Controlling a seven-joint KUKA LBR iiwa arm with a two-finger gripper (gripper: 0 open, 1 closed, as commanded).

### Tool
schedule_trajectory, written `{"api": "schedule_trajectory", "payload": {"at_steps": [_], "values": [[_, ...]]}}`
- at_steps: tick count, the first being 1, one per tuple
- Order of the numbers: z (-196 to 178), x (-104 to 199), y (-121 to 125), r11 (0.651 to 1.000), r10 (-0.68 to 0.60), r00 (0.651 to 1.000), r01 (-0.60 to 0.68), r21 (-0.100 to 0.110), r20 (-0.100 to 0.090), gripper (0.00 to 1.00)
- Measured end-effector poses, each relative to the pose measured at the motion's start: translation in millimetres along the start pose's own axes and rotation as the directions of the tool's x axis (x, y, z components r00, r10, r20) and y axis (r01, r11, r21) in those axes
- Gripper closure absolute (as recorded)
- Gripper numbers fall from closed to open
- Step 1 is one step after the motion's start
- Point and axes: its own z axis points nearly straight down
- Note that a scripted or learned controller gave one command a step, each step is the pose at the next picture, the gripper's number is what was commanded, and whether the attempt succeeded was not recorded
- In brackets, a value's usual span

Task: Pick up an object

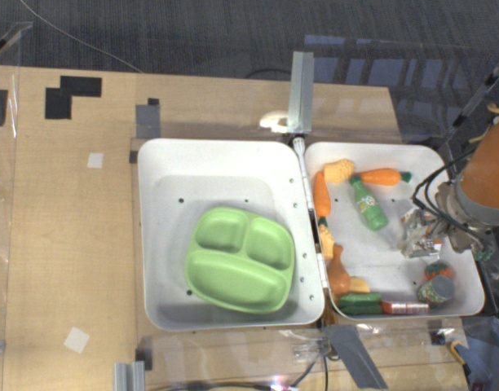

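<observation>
Jaws low over the right bin

Toys lie scattered in the right bin [394,151], and my jaws [418,239] hang above its right half, toward the tabletop's right edge. Whether they are apart or together I cannot tell; they blur into metal glare. The green bottle [368,203] lies just beside them on the side toward the bin's middle, apart from them. An orange carrot [381,177] lies beyond it near the far wall. A small dark can [439,286] sits nearer the bin's front right corner, close under my wrist. The left bin [160,235] carries a green divided plate [240,258].
</observation>
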Motion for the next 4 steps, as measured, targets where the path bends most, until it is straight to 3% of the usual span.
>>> {"api": "schedule_trajectory", "payload": {"at_steps": [1, 2, 3, 4], "values": [[1, 0, 1, 1.0, -0.001, 1.0, 0.001, -0.001, -0.001, 0.0], [15, 13, 0, 0.994, 0.108, 0.994, -0.108, -0.004, -0.015, 0.0], [14, -7, 73, 1.0, 0.023, 1.0, -0.023, -0.007, -0.011, 0.0], [16, -59, 93, 0.991, -0.133, 0.991, 0.132, -0.009, -0.013, 0.0]]}}
